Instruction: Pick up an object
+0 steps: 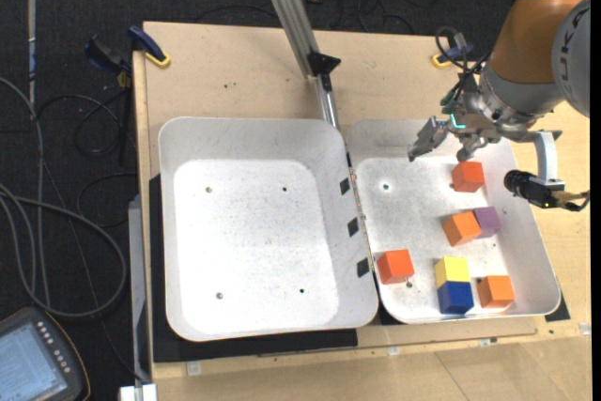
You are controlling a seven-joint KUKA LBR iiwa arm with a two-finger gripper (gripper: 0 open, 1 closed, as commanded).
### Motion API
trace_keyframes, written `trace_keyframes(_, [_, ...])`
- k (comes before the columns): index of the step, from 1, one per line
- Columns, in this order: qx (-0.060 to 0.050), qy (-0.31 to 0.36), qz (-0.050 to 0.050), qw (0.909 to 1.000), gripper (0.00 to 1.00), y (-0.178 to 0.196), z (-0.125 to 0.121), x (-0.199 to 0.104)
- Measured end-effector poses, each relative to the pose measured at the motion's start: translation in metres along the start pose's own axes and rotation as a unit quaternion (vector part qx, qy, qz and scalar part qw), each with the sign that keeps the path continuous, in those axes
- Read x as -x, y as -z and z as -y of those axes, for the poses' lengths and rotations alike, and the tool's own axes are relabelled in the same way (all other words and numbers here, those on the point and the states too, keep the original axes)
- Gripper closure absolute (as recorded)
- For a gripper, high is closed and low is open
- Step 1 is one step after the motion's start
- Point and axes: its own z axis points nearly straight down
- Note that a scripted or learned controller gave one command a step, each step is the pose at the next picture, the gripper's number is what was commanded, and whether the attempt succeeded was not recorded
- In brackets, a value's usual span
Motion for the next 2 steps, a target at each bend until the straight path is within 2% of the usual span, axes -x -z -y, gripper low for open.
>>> trace_keyframes(1, [0.002, 0.0, 0.0, 1.0, 0.0, 0.003, -0.001, 0.0])
trace_keyframes(2, [-0.001, -0.001, 0.0, 1.0, 0.0, -0.062, 0.001, -0.001])
